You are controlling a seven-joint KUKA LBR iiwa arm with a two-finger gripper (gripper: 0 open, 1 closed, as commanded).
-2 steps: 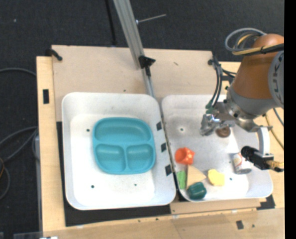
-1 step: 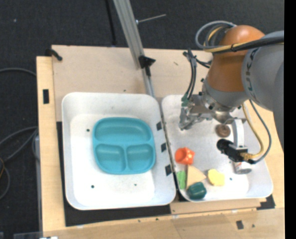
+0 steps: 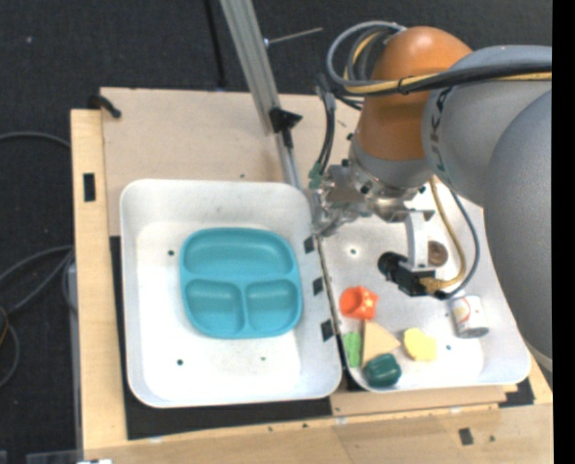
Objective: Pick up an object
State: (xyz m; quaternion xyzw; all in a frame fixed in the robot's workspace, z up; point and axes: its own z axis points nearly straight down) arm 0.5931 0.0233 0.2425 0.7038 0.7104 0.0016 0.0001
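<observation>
The right bin [image 3: 490, 361] holds several small things near its front. An orange piece [image 3: 358, 303] lies by the bin's left wall. In front of it sit a tan wedge [image 3: 380, 338], a light green stick [image 3: 352, 348] and a dark green lump [image 3: 382, 369]. A yellow piece [image 3: 420, 344] lies to their right, and a small white cylinder [image 3: 469, 315] farther right. A brown round thing [image 3: 435, 253] sits behind them. My gripper [image 3: 324, 220] hangs over the back left corner of the right bin, close to the wall between the bins and apart from all of these things.
The left bin [image 3: 152, 375] holds a teal divided plate [image 3: 241, 281]. A slanted metal rail [image 3: 253, 61] rises behind the bins. The arm's large grey body covers the right bin's far right side.
</observation>
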